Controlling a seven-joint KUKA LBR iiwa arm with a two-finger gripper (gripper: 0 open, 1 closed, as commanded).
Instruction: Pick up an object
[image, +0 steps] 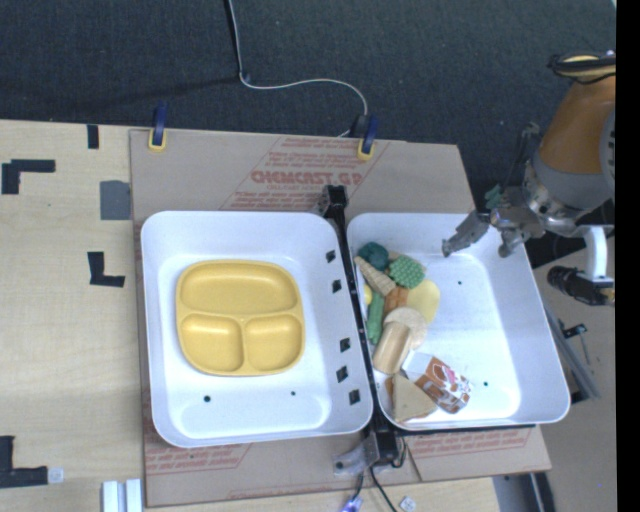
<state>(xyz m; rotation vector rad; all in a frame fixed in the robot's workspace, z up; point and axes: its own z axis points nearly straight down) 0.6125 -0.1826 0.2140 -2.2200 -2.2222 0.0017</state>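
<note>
With the gripper (483, 240) hovering empty over the right bin's (500, 330) far edge, fingers spread apart, a clean pick likely means descending on the pale cylinder (395, 338) in the clutter near the divider, centred and clear of its neighbours.

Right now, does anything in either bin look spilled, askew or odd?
Nothing looks damaged or spilled. The toy foods lie heaped against the right bin's left wall; the yellow tray sits flat in the left bin.

I saw the arm (578, 130) reach in from the right, its gripper (485, 235) spread open, fingers slanting down-left
</note>
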